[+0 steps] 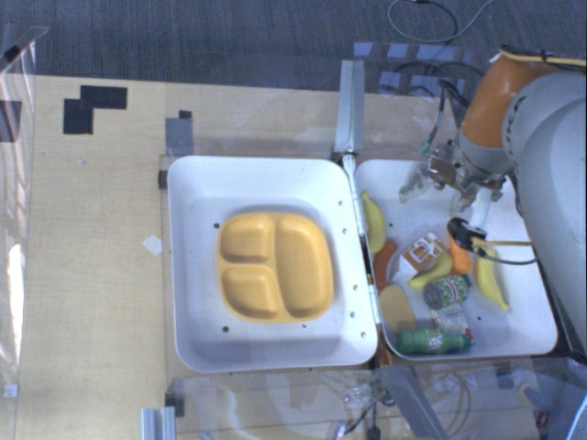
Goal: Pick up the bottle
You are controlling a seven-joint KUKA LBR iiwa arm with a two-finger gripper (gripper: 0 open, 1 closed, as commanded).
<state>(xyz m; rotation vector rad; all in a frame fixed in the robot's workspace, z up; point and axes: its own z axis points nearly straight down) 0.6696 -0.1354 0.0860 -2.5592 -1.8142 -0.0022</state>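
Down by the near wall of the right white bin, one green plastic bottle lies flat, its long side running left to right. My jaws are open and hold nothing.

Yellow divided plate in left bin, frame centre. Green bottle lying at right bin lower edge. Gripper upper right, well apart.
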